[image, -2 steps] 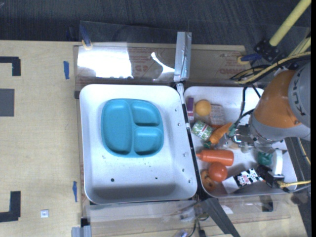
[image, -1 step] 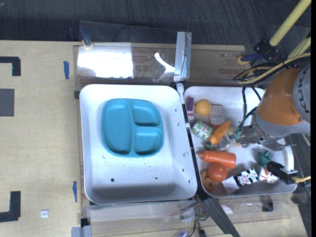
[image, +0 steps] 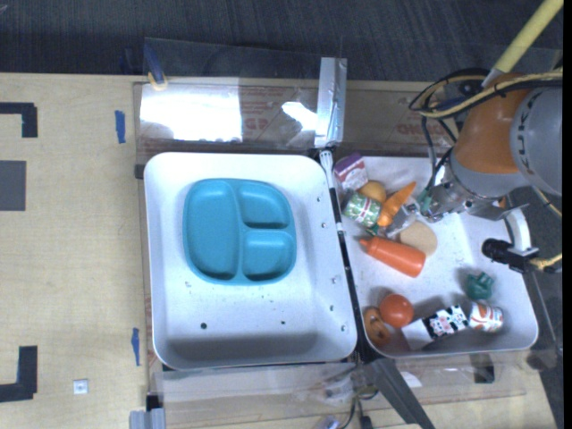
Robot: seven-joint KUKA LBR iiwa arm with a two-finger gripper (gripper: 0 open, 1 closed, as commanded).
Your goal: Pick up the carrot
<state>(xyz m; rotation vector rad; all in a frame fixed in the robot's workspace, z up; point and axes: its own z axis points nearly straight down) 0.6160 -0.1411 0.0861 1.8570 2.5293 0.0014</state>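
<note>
The carrot is a small orange stick lying aslant in the upper left part of the right bin, between a green can and my gripper. The gripper is low in the bin at the carrot's lower right end, touching or nearly touching it. The grey arm with its orange band comes in from the upper right and hides the bin's far right corner. I see nothing lifted off the bin floor.
A longer orange-red item and a beige lump lie just below the gripper. A tomato, a cow-patterned toy and a small can line the front. The left bin holds a blue divided plate.
</note>
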